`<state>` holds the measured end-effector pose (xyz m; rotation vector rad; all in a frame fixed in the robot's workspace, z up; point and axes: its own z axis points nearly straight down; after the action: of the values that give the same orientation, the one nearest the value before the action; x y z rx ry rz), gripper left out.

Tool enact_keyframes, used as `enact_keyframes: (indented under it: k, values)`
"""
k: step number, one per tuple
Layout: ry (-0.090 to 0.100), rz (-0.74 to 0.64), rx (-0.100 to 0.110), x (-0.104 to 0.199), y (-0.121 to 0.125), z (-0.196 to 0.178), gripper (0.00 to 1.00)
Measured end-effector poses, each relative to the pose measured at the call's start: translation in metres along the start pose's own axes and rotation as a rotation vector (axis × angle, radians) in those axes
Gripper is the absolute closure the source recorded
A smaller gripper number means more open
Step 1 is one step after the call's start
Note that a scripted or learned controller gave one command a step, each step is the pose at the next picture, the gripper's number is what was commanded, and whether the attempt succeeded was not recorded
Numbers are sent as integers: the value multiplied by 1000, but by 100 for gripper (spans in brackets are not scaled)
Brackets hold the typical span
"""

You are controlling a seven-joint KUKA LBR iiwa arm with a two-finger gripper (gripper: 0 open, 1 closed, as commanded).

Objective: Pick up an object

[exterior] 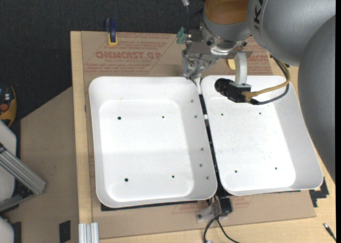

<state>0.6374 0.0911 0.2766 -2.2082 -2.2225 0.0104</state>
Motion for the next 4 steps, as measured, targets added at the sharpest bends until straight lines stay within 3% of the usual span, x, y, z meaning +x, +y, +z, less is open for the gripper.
enact_keyframes:
  k: [1, 2, 3, 4]
  values:
    - [-1, 8, -15, -10, -15, -38, 100]
    - [-1, 8, -10, -30, -38, -56, 100]
    - [-1, 2, -7, 18, 4, 5, 100]
    - [-3, 11, -20, -31, 4, -55, 100]
